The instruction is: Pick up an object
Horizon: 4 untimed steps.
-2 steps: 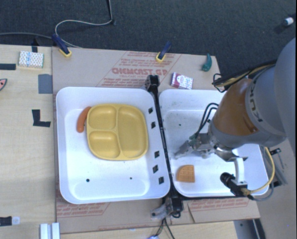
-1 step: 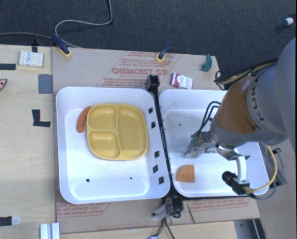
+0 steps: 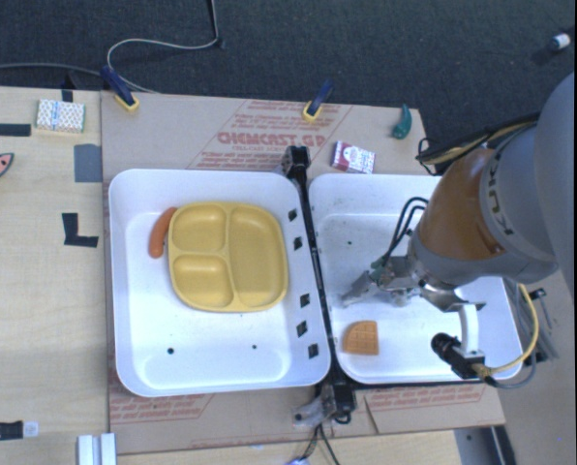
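1. Camera view: I'm mid-approach; gripper (image 3: 361, 289) hovers in the right bin (image 3: 351, 201), fingers seemingly spread, holding nothing.
2. Orange block (image 3: 361, 337) lies at its six o'clock; I'd descend there next.

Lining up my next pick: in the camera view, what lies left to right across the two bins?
Orange sausage → yellow divided plate → black divider between the bins → toast-coloured piece, with the claw just above it → the arm's orange band.
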Each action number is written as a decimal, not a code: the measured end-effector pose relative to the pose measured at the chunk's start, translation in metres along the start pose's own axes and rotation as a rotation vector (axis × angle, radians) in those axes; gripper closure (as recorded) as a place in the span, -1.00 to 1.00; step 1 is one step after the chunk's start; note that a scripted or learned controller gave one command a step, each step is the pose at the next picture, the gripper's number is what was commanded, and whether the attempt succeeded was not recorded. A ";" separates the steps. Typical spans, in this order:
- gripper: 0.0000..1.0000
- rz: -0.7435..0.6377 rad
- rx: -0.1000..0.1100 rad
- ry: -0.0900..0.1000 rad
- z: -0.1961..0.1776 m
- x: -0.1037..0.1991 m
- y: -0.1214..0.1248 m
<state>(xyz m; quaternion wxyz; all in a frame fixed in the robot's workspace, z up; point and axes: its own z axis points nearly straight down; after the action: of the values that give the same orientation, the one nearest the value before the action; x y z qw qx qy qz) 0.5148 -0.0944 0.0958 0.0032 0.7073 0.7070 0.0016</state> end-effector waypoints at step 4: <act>-1.00 -0.002 0.002 0.000 0.010 -0.001 0.076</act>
<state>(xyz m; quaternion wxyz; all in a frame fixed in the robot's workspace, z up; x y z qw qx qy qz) 0.5906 -0.0959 0.0859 0.0024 0.7065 0.7077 0.0009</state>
